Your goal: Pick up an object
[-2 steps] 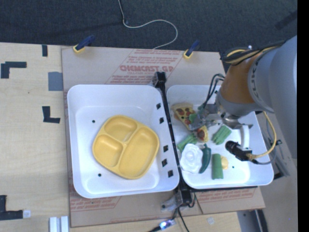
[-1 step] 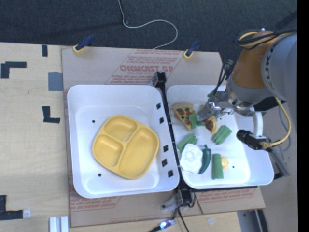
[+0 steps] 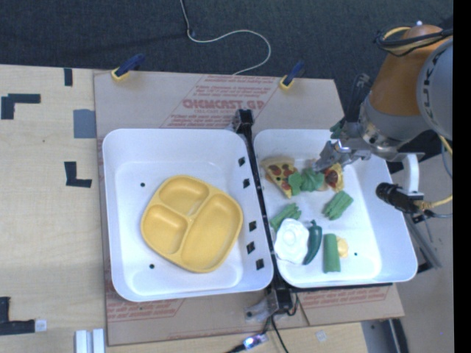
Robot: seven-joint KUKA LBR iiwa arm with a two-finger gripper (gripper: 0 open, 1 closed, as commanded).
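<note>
Camera view has our gripper (image 3: 326, 158) low over the right bin (image 3: 390, 230), at its far side. We cannot tell from this angle whether it is released or clenched, and nothing is plainly held. Directly beneath the tool lies a green leafy piece (image 3: 307, 180), touching a pizza slice (image 3: 280, 173) just to its left and a red-and-yellow piece (image 3: 335, 175) on its right. We judge the leafy piece the likely target: it sits just under and slightly nearer the camera than the tool, its long axis running left to right. Farther from the tool lie a green pod (image 3: 338, 205), a fried egg (image 3: 291, 240) and a corn cob (image 3: 332, 252). Well left, the other bin (image 3: 129, 190) holds a yellow divided plate (image 3: 192, 223).
</note>
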